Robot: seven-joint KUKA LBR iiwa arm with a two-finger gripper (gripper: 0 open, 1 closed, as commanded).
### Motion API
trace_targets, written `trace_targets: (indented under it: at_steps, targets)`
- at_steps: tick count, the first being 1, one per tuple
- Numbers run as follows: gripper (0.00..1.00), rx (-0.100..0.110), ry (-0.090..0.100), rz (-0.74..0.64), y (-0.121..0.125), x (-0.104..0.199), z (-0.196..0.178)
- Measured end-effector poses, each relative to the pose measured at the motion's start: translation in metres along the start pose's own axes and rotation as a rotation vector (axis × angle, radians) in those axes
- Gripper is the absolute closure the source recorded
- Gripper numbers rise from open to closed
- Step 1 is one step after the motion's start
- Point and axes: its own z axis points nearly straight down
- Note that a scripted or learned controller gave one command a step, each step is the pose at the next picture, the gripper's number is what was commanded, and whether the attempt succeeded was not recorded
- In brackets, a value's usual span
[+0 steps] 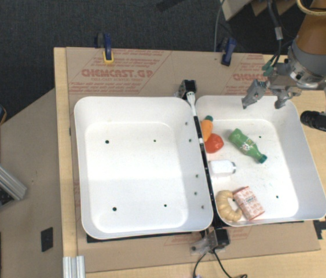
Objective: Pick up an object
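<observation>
Start at the left bin (134,167): nothing to grasp there, so your work lies in the right bin (293,172). Along its left wall, near the divider, sit a carrot (207,126) touching a tomato (214,144), then a small white bottle (223,167) below them, all crowded close to that wall, which would likely hamper a grasp. At the front edge a croissant (227,206) touches a pink carton (248,203). The green bottle (246,145) lies on its side nearer the middle, apart from the rest, probably your easiest target. The gripper (266,96) hangs over the back edge with its fingers spread wide, holding nothing, poised above the objects rather than among them.
</observation>
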Motion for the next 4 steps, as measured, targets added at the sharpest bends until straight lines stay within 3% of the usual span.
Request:
trace_targets:
  at_steps: [1,2,3,4]
  targets:
    - [0.0,0.012,0.002,0.004,-0.055,-0.016,0.098]
    - [0.0,0.005,0.001,0.001,-0.042,-0.02,0.164]
    - [0.0,-0.003,-0.002,0.001,-0.032,-0.038,0.16]
    - [0.0,-0.014,-0.018,0.001,-0.008,0.013,0.157]
